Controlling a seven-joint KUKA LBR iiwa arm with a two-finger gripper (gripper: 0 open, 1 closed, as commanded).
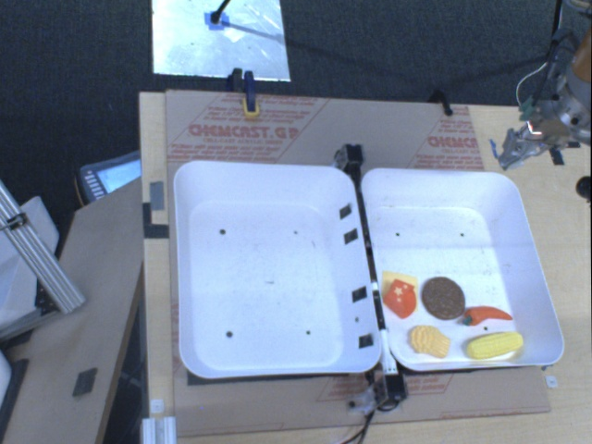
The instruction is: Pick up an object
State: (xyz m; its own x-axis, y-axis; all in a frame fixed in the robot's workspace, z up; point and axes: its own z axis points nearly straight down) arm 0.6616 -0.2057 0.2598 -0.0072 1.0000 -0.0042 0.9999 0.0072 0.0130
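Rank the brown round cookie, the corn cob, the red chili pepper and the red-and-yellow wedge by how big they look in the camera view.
1. Brown cookie
2. Red-and-yellow wedge, close to the cookie, so unsure
3. Corn cob
4. Red chili pepper, the slimmest

All lie together in the right bin, so nearness hardly matters.

We note two shallow white plastic bins [268,206], each speckled with small dark dots. The right bin [444,206] holds a red-and-yellow wedge [400,296], a brown round disc [443,297], a red-orange chilli [487,315], a yellow ridged piece [429,341] and a yellow corn cob [494,345].
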